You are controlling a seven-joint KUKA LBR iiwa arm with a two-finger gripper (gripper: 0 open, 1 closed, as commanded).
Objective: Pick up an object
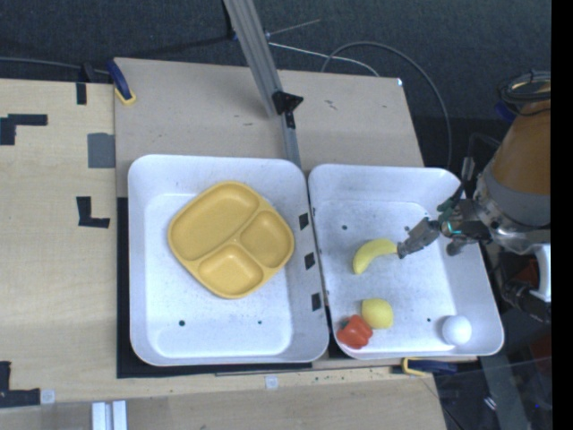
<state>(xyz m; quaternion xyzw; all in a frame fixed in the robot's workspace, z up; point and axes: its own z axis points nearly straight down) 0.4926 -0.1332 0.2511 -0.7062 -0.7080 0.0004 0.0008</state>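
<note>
Gripper: finger state unreadable, hovering just beside banana; risking nudging the curved fruit aside instead of grasping.

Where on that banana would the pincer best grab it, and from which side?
Probably across the banana's thick middle, coming straight down from above. It lies flat on the right bin's floor with open space on both long sides, and its curve is narrow enough there for two fingers. The pincer hangs just beside its right end.

No text, label, brand, number or sign can be read on anything here.
</note>
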